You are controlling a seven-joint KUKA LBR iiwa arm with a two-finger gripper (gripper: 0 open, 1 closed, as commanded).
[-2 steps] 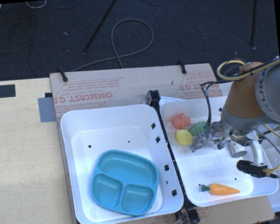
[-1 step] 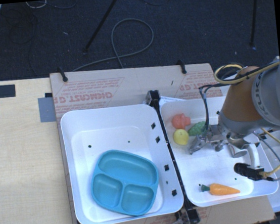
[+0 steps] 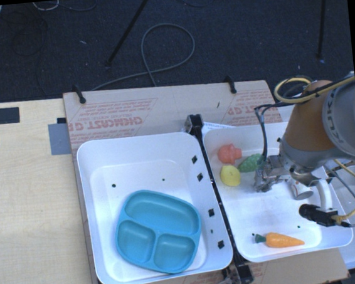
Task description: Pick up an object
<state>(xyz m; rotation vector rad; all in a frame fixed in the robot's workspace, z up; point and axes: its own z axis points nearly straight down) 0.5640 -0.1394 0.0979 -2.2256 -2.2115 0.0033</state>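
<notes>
From my seat I see dark carpet (image 3: 229, 32) across the top, with thin cables (image 3: 167, 41) looping over it — one a wide curl. Below lies a pale wooden tabletop (image 3: 28, 217), and on it a cardboard sheet (image 3: 143, 113) with red printing — upside down.

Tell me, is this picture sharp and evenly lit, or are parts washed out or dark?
In the camera view, the two white bins look bright and slightly washed out, while the floor behind the bench stays very dark. The blue tray and the carrot read clearly; the small toys near the gripper are soft-edged, and its metal parts are hard to make out.
</notes>
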